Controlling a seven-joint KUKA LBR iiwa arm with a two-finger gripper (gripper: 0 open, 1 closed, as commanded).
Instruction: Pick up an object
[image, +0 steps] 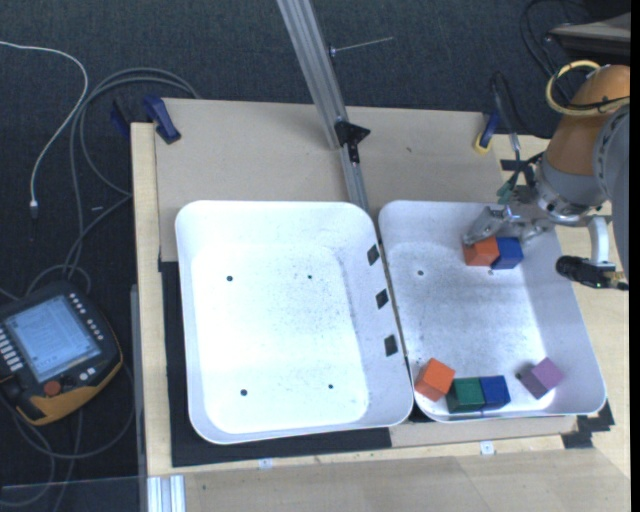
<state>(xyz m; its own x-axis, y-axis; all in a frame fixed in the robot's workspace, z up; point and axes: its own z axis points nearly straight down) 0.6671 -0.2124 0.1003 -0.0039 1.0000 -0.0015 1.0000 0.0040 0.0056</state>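
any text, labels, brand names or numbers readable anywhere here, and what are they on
None can be read.
The handheld pendant on the floor left of the bench has a lit screen with rows on it, but they are too small and blurred to read.
The blocks near the gripper and along the front of the right bin show plain coloured faces, with no print visible.
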